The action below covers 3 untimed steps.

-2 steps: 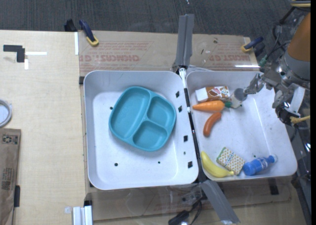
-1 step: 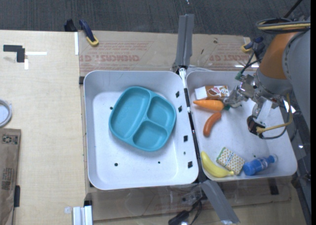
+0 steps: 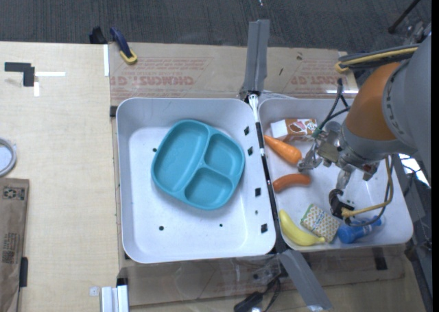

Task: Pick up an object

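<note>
The right bin (image 3: 310, 201) holds an orange carrot (image 3: 282, 149), a reddish sausage (image 3: 291, 182), a yellow banana (image 3: 298, 230), a checkered packet (image 3: 320, 220), a blue toy (image 3: 357, 232) and a brown-and-white snack packet (image 3: 295, 127). My gripper (image 3: 312, 158) hangs low over this bin, just right of the carrot and above the sausage's right end. I see nothing held in it. The grey arm with its orange band (image 3: 370, 108) comes in from the right and covers the bin's right part.
A blue divided plate (image 3: 199, 164) lies in the left bin (image 3: 199, 238). A grey divider post (image 3: 257, 57) stands behind where the bins meet. A black cable (image 3: 343, 201) loops down from the wrist over the right bin.
</note>
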Each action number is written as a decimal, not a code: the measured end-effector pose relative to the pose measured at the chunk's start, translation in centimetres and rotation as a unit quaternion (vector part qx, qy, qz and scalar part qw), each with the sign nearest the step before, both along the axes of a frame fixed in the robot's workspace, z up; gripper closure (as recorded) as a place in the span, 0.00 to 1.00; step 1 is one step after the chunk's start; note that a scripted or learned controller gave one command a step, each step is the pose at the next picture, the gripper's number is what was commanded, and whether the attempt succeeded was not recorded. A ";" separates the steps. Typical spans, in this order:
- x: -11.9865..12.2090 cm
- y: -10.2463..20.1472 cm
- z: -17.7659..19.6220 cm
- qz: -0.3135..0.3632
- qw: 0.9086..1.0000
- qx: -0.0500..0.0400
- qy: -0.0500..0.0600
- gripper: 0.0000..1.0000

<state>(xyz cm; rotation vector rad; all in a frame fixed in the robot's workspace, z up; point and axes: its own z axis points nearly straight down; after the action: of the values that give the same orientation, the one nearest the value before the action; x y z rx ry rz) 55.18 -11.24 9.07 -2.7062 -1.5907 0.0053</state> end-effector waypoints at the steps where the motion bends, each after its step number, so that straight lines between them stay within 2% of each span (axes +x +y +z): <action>1: 5.7 -4.0 -0.1 0.037 0.999 0.001 0.004 0.00; 2: 5.9 -4.1 0.9 0.038 0.999 -0.001 0.002 1.00; 3: 5.9 -4.1 0.9 0.038 0.999 -0.001 0.002 0.00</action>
<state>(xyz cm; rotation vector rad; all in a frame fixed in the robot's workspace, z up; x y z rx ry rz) 61.03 -15.33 9.98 -2.6444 -1.6917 0.0119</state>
